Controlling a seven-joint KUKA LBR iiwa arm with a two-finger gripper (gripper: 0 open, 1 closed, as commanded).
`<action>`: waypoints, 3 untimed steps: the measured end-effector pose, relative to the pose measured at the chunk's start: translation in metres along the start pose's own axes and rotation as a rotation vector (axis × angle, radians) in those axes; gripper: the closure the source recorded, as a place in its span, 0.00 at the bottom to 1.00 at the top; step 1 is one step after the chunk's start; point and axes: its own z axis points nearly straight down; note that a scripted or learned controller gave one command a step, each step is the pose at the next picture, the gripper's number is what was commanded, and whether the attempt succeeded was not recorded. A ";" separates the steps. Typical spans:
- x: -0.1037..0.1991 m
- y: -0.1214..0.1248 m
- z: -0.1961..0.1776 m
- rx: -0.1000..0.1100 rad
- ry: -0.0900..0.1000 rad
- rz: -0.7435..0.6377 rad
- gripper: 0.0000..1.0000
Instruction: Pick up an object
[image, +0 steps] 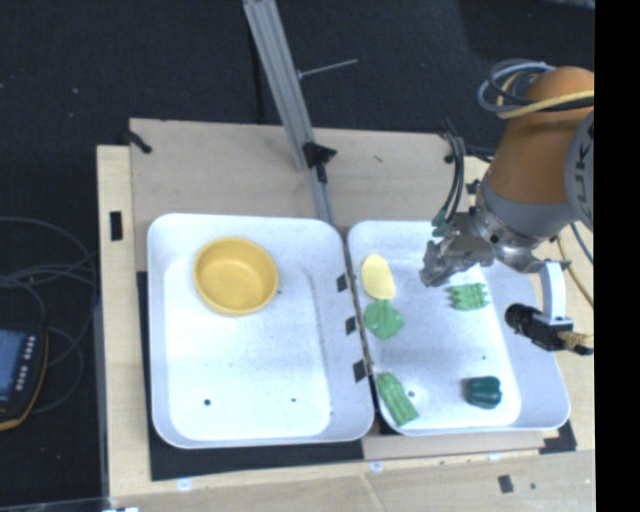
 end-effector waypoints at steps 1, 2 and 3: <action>0.050 0.011 -0.003 0.001 0.000 0.000 1.00; 0.093 0.038 0.003 0.001 0.000 0.001 1.00; 0.142 0.054 0.000 0.000 -0.001 0.001 1.00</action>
